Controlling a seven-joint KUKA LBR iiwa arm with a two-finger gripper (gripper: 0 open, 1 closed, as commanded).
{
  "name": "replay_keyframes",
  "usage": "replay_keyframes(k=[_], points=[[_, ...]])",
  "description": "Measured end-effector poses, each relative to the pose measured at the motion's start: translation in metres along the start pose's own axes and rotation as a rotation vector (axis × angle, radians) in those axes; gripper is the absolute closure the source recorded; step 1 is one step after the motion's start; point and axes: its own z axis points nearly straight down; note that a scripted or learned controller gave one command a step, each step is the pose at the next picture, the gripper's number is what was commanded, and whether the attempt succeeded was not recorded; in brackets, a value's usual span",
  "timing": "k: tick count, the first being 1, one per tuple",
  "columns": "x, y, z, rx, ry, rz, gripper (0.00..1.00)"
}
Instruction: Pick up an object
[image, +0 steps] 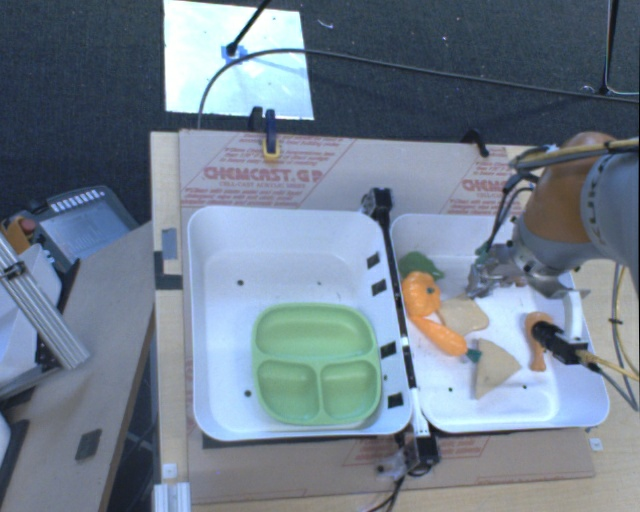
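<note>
1. Two white bins sat side by side on the bench; the left bin (215, 300) carried a green divided tray (318, 362).
2. Over the right bin (560, 400), the gripper (487, 272) hung low; whether it was parted or closed could not be told.
3. A tan piece (463, 316) lay just below-left of it, beside the orange carrot toy (432, 312).

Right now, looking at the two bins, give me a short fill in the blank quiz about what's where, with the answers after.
1. The green divided tray lies in the ____ bin as the camera sees it.
2. The carrot is coloured ____.
3. The gripper hangs over the ____ bin as the camera sees it.
4. The green divided tray has ____ compartments.

Missing words: left; orange; right; three
</note>
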Motion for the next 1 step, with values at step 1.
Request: replay_keyframes(k=[1], points=[[0.0066, 0.0106, -0.0552, 0.005, -0.003, -0.004, 1.0]])
